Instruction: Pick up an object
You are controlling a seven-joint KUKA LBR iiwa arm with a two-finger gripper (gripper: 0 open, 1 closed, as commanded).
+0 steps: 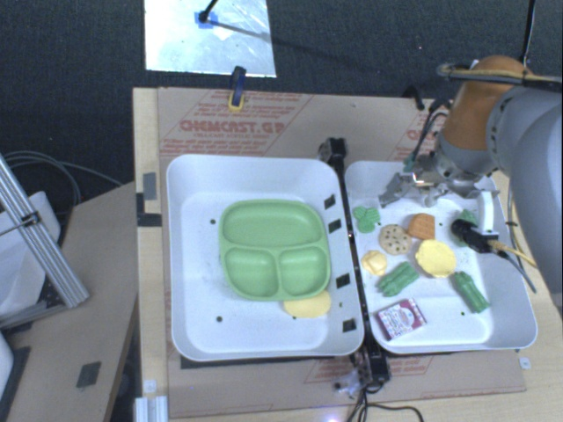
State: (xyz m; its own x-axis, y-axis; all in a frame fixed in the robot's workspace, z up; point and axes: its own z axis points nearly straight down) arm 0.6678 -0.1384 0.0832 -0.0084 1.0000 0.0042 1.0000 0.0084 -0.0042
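The right bin (506, 323) holds several toy foods: a green leafy piece (365, 215), a speckled cookie (393, 238), an orange chunk (422, 226), a yellow round piece (435, 258), a small yellow piece (375, 262), two green pods (398, 278) (471, 291) and a dark red packet (400, 317). My gripper (415, 184) hangs over the far part of this bin, just beyond the orange chunk and the cookie. Nothing shows in its grasp.
The left bin (189, 236) carries a green divided plate (273, 249) with a yellow flat piece (308, 305) at its near edge. A black divider (347, 236) runs between the bins. The grey arm (519, 130) comes in from the right, above the right bin's far corner.
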